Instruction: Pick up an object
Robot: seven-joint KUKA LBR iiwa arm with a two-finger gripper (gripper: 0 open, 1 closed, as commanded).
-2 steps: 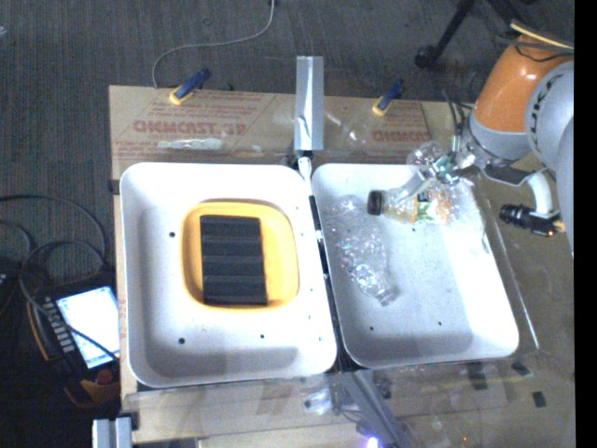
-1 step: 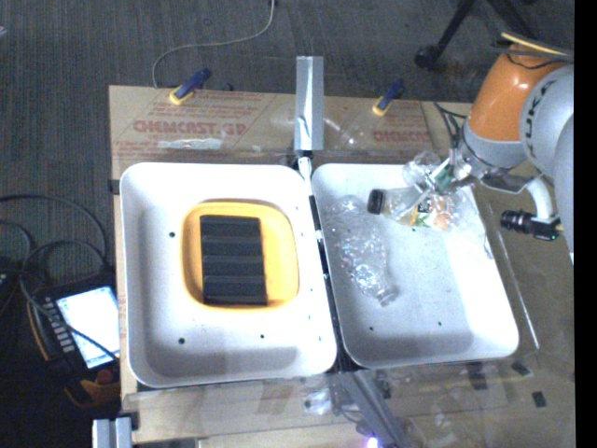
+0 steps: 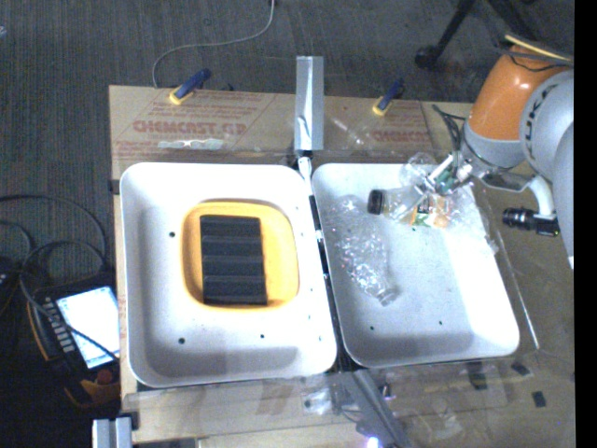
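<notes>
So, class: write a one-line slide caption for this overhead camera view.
KUKA arm's gripper reaches into the right bin over clear plastic bottles; a yellow-and-black sponge lies in the left bin.

Dark grey carpet (image 3: 112, 26) surrounds the bench, with a chair base (image 3: 466, 12) and a thin cable (image 3: 244, 34) lying on it.

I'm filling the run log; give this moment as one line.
gripper over right bin far corner | at clear plastic bottle | yellow-black sponge in left bin

Cardboard (image 3: 201, 124): red "CHEMCAST" (rest illegible)
</notes>
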